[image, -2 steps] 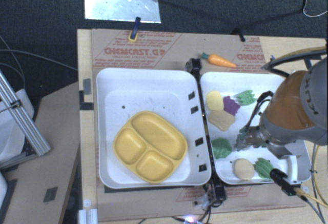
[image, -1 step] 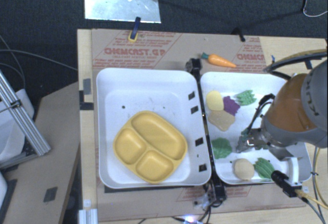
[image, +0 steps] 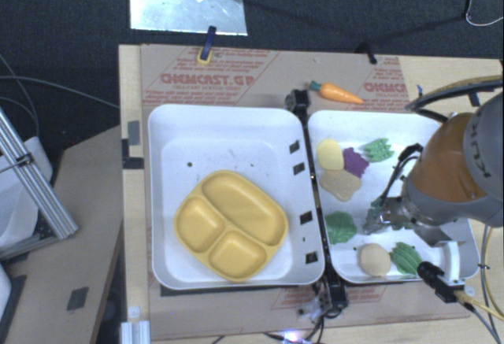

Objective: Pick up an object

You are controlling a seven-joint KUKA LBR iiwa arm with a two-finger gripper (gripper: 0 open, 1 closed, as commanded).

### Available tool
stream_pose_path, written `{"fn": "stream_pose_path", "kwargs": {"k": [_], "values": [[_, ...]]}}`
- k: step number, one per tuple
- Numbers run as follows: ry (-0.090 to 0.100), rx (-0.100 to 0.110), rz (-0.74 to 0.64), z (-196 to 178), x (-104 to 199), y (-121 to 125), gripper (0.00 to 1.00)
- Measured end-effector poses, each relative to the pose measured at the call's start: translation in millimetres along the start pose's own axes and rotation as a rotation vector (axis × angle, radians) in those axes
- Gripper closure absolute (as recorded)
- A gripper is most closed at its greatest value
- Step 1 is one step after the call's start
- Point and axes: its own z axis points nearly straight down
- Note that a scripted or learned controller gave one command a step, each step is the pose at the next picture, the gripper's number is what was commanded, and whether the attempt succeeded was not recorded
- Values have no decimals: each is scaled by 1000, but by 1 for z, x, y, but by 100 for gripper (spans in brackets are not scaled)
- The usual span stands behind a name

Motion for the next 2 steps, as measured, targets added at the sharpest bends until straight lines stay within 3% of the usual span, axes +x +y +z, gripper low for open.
{"fn": "stream_pose_path", "kwargs": {"k": [2], "values": [[0, -1, 1, 0, -4, 0, 100]]}}
